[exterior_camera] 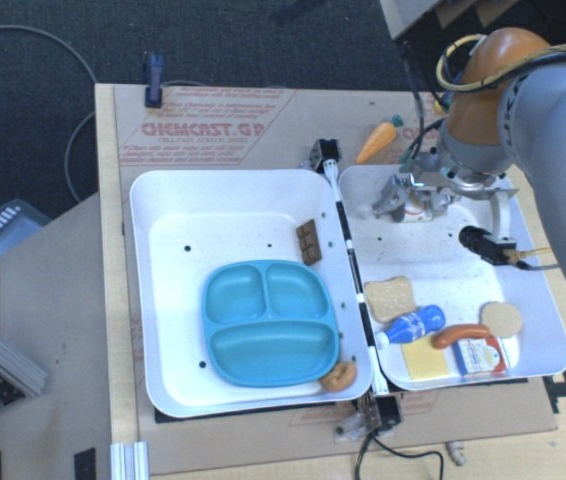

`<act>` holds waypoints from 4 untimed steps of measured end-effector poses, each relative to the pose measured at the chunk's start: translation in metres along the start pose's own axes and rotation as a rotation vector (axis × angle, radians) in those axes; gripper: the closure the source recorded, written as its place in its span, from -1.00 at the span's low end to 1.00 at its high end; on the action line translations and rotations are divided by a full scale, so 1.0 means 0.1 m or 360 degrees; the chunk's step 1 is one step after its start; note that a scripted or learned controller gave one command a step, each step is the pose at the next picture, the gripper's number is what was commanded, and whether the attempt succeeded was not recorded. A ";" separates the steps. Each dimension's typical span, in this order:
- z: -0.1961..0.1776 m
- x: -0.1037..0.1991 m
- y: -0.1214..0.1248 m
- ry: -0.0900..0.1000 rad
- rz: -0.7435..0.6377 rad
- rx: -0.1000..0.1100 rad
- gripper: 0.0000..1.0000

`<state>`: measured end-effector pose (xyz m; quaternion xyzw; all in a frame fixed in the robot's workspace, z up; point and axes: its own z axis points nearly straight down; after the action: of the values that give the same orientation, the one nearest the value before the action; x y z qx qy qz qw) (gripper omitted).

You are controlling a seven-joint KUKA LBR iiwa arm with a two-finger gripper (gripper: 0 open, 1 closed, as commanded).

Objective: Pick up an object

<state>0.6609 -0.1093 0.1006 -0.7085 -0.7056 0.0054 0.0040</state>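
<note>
The arm (523, 78) reaches in over the far right corner of the bench (213, 128) and hangs above the far end of the right bin (553, 338). The left bin (153, 268) carries a blue divided plate (268, 323) toward its near edge, a small brown block (308, 241) against its right wall, and a brown pastry piece (340, 375) at its near right corner.

The gripper (411, 196) sits low over the far left part of the right bin. Whether it is parted or closed cannot be told from here, and nothing can be seen between its tips.

Candidate objects lie along the near edge of the right bin: a bread slice (390, 296), a blue bottle (413, 325), a yellow slab (425, 358), a sausage (458, 334), a printed packet (478, 355) and a round biscuit (502, 318). An orange carrot (377, 140) lies on the bench beyond the bin's far wall.

Judged step: approach, with no grasp made. The next move calls for selecting one object, centring over it, then descending.
</note>
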 end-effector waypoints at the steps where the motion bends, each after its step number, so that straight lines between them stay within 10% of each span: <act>1: 0.00 0.00 0.00 0.0000 0.0001 0.0000 -1.00; 4: 0.01 0.00 0.01 -0.0002 0.0001 0.0000 -1.00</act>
<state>0.6617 -0.1093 0.1001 -0.7088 -0.7054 0.0059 0.0037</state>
